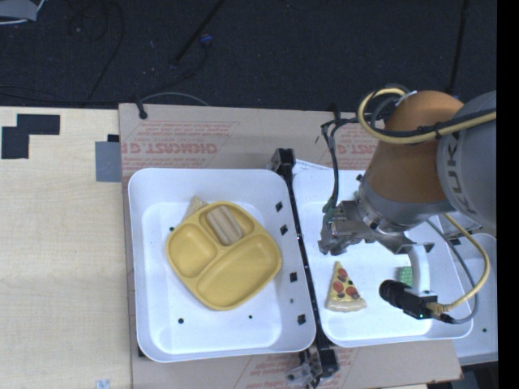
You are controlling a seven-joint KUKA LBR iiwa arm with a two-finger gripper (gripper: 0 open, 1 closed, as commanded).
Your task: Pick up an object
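A toy pizza slice point(344, 288) lies in the right bin point(369, 331), near its front left. A small green object point(405, 275) peeks out to the right of it, partly hidden by the arm's black fitting. My gripper point(334, 237) hangs low over the right bin's left side, just above and behind the pizza slice. A yellow divided plate point(225, 256) rests in the left bin point(162, 314), with a tan hot-dog-like piece point(225, 224) in its upper compartment.
A black divider point(297, 250) runs between the two bins. The arm's orange band point(413, 148) and grey body cover the right bin's back half. Yellow and black cables loop around the wrist. Cardboard lies under the bins, and a wooden benchtop extends to the left.
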